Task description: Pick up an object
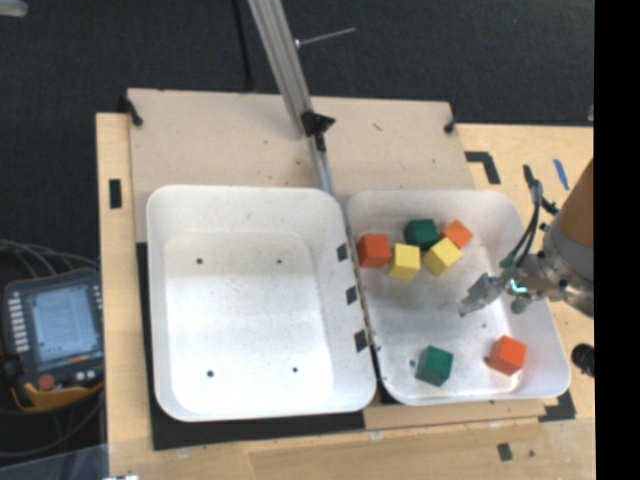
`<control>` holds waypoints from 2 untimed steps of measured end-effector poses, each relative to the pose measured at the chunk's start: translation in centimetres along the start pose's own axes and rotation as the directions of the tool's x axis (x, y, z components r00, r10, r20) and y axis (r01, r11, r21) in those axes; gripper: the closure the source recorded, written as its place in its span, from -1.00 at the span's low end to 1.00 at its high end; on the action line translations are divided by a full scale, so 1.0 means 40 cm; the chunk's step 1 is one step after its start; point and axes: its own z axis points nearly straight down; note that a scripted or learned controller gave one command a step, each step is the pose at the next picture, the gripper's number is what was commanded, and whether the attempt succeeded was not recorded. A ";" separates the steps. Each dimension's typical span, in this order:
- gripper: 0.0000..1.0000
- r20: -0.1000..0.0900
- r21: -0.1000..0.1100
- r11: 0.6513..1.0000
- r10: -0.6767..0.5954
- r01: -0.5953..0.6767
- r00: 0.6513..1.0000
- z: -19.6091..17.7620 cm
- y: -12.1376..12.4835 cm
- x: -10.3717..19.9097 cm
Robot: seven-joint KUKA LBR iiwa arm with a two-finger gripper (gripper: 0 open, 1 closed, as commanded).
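Seven blocks in right bin (500,208), gripper (480,296) above its centre, finger state unclear, orange block (507,354) at five o'clock.

No legible txt or labels.

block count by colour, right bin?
Orange blocks: 3
Yellow blocks: 2
Green blocks: 2
Total: 7, all in the right bin
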 end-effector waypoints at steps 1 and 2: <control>-1.00 0.002 -0.006 1.000 0.002 -0.002 1.000 -0.006 0.003 0.000; -1.00 0.002 0.000 1.000 0.004 -0.004 1.000 0.103 -0.010 0.000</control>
